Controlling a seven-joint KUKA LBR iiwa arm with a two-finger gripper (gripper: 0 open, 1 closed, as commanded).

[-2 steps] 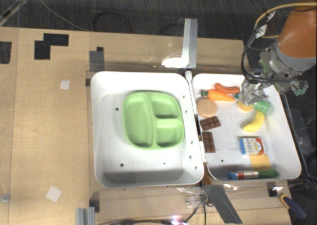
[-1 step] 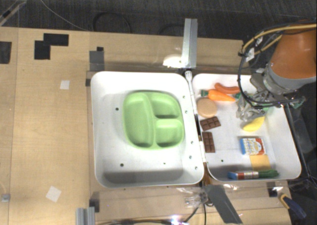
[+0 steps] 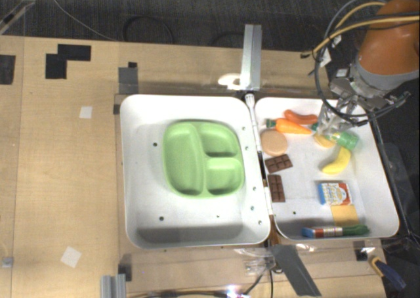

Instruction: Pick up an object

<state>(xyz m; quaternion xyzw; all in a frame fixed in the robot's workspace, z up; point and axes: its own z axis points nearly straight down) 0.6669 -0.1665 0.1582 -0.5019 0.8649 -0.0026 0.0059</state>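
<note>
Markers (image 3: 335, 231) hug right bin (image 3: 380, 159) near rim; gripper (image 3: 333, 127) over far corner, grip state unclear.

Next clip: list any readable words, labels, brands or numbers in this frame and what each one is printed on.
None can be read.
Blue and white packet in the right bin: carries a printed label with a red patch, too small and blurred to read.
Marker-like sticks at that bin's near edge: no legible marking.
Green divided plate in the left bin: plain, no text.
</note>
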